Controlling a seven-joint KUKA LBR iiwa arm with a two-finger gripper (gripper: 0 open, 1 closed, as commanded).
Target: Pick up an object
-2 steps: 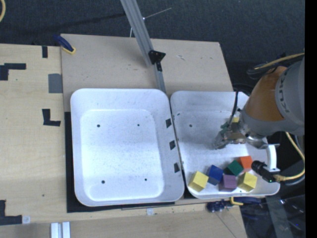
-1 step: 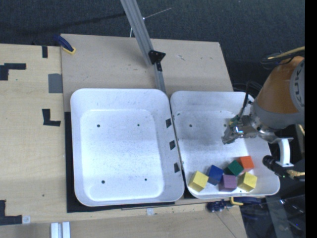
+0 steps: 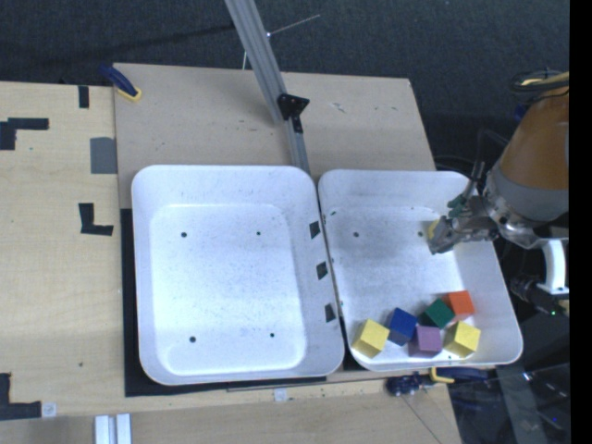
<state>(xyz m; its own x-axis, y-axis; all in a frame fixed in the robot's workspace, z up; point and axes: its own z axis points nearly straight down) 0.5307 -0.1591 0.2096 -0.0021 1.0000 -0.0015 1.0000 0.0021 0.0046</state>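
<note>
Blocks (image 3: 421, 329) are sitting clustered well below my gripper (image 3: 442, 236), toward the right bin's (image 3: 370, 248) near edge; I'm hovering, grip state I cannot tell.

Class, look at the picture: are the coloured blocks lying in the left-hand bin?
No, the coloured blocks sit clustered in the near corner of the right bin.

Blocks (image 3: 421, 326) cluster in right bin's (image 3: 370, 202) near corner.

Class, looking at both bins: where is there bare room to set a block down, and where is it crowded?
Left bin: bare floor throughout. Right bin: bare at the far and middle floor, left of the gripper. Crowded: its near edge, where the yellow, blue, purple, green, orange and second yellow blocks cluster.
</note>
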